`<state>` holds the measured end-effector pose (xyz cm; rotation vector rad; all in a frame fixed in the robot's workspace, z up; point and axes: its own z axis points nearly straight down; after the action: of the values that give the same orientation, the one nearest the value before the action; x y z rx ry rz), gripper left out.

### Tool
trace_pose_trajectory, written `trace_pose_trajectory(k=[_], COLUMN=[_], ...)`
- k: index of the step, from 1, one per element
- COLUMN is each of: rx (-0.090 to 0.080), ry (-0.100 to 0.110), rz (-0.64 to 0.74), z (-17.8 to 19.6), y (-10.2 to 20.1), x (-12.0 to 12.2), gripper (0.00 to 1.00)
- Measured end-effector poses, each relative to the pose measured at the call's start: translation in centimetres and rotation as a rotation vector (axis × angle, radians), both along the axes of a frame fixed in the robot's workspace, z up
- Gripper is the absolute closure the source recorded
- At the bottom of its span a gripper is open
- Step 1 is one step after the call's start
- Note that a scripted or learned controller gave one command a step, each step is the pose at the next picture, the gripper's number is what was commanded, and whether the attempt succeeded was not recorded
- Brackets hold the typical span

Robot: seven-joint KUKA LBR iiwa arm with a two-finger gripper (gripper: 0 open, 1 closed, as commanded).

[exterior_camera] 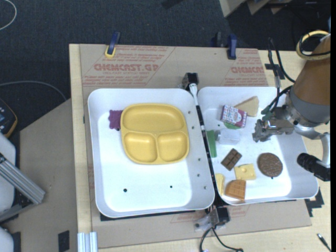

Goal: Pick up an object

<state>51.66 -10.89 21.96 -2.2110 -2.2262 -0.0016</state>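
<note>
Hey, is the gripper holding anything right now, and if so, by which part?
Nothing shows between the fingers of the gripper; it hangs over the right bin, above the round brown cookie.

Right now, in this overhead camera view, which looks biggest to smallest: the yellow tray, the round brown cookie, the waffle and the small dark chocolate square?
1. Yellow tray, by far the largest.
2. Round brown cookie.
3. Waffle, only slightly smaller than the cookie, so that order is unsure.
4. Dark chocolate square, the smallest.

The brown sheet (pixel 157 62) covering the tabletop has "CHEMCAST GP" printed on it in red, repeated in diagonal rows. Everything else is too small to read.
</note>
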Motion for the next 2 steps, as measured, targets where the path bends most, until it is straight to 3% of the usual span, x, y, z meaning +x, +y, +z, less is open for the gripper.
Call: trace_pose_trajectory(k=[2], rx=[-0.002], ry=[-0.001], rz=[0.0], z=[-0.8], y=[11.2], x=[2.5], gripper=[1.0])
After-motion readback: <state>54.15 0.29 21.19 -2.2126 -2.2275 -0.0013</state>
